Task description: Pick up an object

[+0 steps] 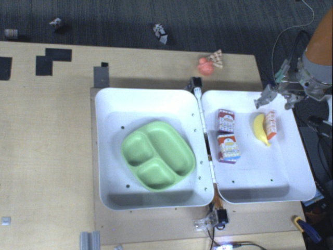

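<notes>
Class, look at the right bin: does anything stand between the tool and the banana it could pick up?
Nothing visible does. The tool hangs over the right bin's upper right edge, and the banana lies just below it, with only bare bin floor between. An orange-and-white packet lies against the banana's right side.

We see the arm (pixel 318 61) entering from the right edge of the scene, toward the far side. Its orange band sits at the upper right, with the grey wrist below it. The gripper (pixel 277 99) points leftward and slightly toward the near side. Its two fingers (pixel 264 99) are spread apart, one to the left and one to the right, with nothing between them.
</notes>
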### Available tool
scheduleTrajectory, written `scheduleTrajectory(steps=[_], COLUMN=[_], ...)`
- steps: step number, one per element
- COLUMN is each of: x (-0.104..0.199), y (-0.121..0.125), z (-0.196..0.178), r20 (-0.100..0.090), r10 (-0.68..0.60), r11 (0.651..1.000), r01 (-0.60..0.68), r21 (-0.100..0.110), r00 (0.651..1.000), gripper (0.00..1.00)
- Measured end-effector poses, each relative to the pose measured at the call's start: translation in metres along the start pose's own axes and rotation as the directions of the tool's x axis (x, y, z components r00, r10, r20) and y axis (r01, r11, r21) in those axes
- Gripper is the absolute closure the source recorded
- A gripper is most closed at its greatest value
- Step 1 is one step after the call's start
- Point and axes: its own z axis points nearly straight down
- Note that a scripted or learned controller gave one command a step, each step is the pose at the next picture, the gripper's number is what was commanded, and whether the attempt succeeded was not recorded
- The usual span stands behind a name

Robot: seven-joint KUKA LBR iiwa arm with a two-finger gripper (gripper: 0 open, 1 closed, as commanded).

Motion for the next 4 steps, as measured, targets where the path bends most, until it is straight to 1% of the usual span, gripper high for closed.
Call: scheduleTrajectory(steps=[1,2,3,4], x=[0.036,0.038,0.038,0.039], y=[0.009,0.011,0.011,0.013], z=[0.143,0.131,0.131,0.120], r20=[0.002,0.000,-0.001,0.000], r10=[0.002,0.000,0.000,-0.002], r11=[1.000,1.000,1.000,1.000], r01=[-0.002,0.000,0.000,0.002], r21=[-0.011,-0.017,-0.016,-0.022], r00=[1.000,1.000,1.000,1.000], gripper=[0.00,1.00,0.00,1.00])
